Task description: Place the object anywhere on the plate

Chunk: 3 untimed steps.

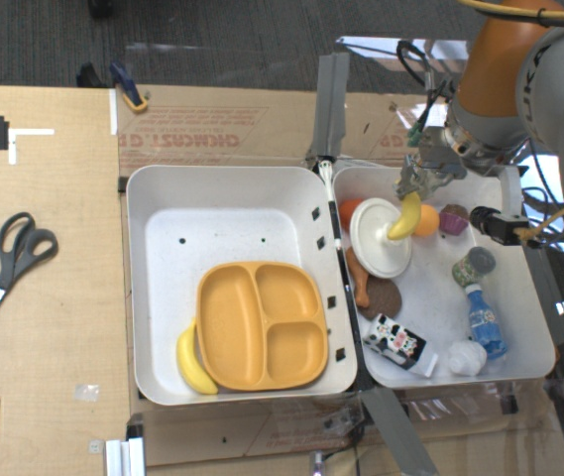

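while the fingers (412, 188) pinch its top, the banana (404, 218) hangs below.

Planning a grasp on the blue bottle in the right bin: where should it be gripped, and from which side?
Grip the blue bottle across its mid-body, from straight above. It lies flat, grey cap toward the bin's far side; the rounded sides are exposed, and a white ball crowds its base.

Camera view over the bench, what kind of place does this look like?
Probably a robotics lab bench: a grey and orange robot arm reaches over two shallow white plastic bins of toy food, with black-handled scissors on the plywood top.
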Each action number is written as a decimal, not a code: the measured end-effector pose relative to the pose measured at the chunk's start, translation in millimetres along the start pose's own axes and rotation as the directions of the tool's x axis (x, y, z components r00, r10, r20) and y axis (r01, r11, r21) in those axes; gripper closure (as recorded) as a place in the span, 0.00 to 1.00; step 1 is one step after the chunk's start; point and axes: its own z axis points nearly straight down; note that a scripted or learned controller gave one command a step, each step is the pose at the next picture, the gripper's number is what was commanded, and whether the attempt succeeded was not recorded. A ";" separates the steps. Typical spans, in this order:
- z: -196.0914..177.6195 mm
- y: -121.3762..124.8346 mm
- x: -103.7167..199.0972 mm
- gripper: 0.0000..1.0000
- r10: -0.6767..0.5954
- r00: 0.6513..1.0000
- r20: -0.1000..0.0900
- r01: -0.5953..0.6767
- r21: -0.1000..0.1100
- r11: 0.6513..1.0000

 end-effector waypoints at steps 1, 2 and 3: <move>-22.9 -76.4 83.1 1.00 -0.116 0.993 -0.002 0.116 0.000 0.993; 0.4 -123.8 113.9 1.00 -0.159 0.987 -0.002 0.159 0.001 0.987; -38.6 -174.7 182.1 1.00 -0.242 0.970 -0.001 0.242 0.000 0.970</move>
